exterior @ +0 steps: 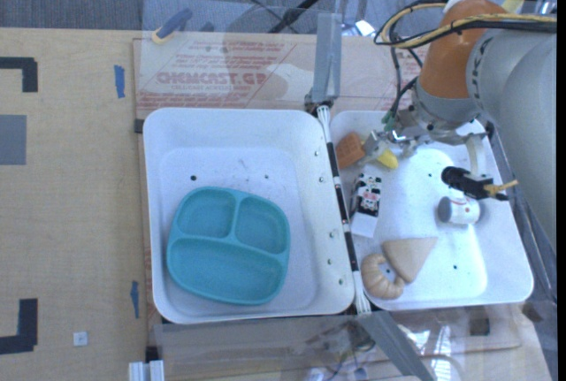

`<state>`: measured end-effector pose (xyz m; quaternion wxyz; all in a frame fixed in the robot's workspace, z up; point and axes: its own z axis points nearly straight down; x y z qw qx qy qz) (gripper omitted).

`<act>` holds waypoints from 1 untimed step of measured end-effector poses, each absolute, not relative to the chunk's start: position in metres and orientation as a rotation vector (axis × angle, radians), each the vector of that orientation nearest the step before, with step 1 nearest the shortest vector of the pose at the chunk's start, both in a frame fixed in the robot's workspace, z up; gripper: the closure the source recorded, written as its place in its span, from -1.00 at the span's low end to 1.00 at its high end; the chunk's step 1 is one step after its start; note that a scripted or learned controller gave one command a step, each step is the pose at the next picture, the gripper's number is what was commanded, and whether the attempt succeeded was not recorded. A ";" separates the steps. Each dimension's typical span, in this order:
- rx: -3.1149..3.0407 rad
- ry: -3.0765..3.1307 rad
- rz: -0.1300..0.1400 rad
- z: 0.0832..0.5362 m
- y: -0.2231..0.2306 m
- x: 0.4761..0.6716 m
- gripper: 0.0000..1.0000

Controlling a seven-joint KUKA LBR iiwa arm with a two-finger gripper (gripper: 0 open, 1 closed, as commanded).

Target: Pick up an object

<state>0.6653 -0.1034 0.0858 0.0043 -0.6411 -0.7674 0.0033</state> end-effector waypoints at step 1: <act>-2.004 -2.403 0.026 0.094 -0.106 0.663 1.00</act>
